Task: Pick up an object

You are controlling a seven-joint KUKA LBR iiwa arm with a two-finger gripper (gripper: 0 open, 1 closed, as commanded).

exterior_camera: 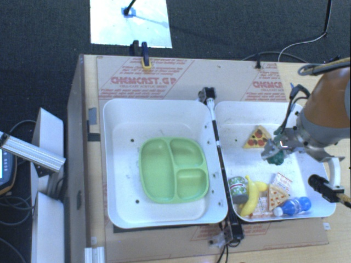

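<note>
The gripper (276, 151) hangs low over the right white bin (236, 119), and whether its fingers are released or clenched cannot be told. A dark green lump (277, 158) sits directly beneath them. The triangular pizza-slice toy (256, 137) lies just beside, to the left. The grey, orange-banded arm (329, 111) slants in from the right.

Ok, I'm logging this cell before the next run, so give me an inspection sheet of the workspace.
Surface: bench bearing left bin and right bin.
Job's things: pizza slice, banana, can, bottle and small packets in the right bin.
Clutter: green divided plate in the left bin.
Grippers: gripper low over the right bin, a dark green thing at its tip.
Cables: cable beyond the bench.
Surroundings: dark floor, white sheet.
</note>
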